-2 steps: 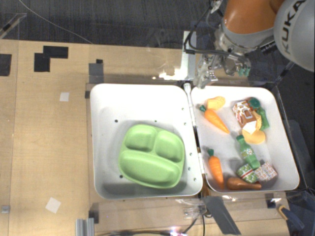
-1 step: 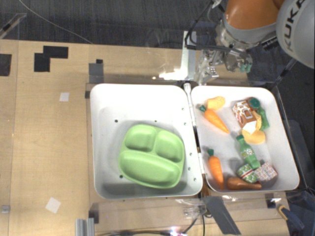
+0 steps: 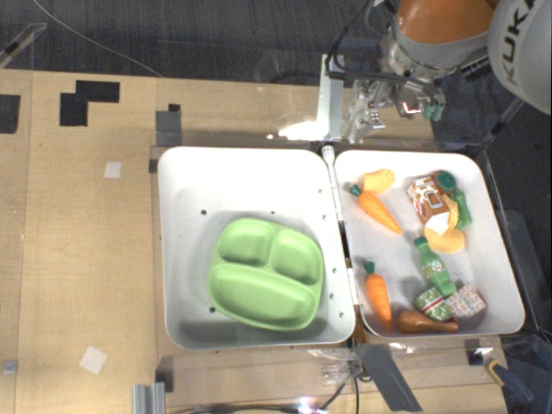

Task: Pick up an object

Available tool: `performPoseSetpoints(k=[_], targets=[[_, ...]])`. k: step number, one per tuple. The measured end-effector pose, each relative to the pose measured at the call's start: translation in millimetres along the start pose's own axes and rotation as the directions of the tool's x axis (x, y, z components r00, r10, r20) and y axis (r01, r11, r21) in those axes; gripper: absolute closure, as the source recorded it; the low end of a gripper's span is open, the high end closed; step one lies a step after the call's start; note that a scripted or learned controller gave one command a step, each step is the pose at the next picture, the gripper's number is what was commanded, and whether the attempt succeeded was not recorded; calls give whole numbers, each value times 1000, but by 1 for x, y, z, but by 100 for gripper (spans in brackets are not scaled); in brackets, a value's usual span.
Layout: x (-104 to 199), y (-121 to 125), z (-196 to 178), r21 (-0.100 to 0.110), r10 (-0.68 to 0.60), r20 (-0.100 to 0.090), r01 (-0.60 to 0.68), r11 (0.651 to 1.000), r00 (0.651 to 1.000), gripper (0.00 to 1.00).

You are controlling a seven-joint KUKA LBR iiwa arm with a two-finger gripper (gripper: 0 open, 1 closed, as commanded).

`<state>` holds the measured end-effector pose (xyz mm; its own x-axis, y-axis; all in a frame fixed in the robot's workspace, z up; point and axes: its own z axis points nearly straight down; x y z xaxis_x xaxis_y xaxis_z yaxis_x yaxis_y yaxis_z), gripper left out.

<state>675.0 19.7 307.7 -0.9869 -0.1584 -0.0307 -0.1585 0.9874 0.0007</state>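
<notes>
**benchwatcher:** ok so where's everything sitting? The arm comes in top right, orange band showing, and the gripper hangs over the bench just past the far rim of the right bin, near the seam between the two bins.

**toyfoodfan:** Yep, it's above bare bench there, not over any object. Honestly can't tell how wide it's spread, the metal bits blur together up there. Nothing visible in its grasp.

**benchwatcher:** And the stuff to grab?

**toyfoodfan:** All in the right bin. A carrot lies at a slant near the far left corner, with a small yellow piece touching its top end. A second carrot sits lower down by the left wall. There's a gingerbread-house-looking box on the far right, a yellow slice just under it, then a green bottle and a small carton near the front, plus a brown thing along the near wall.

**benchwatcher:** Left bin?

**toyfoodfan:** Just a green divided tray, three compartments, roughly centred.
</notes>
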Motion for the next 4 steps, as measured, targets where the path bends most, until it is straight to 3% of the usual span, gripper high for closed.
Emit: performPoseSetpoints(k=[1,2,3,4], targets=[[67,-57,12,8,250,-22,-250,968,968,100],[113,-7,4,14,537,-20,-536,844,844,100],[24,107,11,18,742,-18,-742,671,670,100],[25,17,21,22,825,-12,-824,566,565,100]])
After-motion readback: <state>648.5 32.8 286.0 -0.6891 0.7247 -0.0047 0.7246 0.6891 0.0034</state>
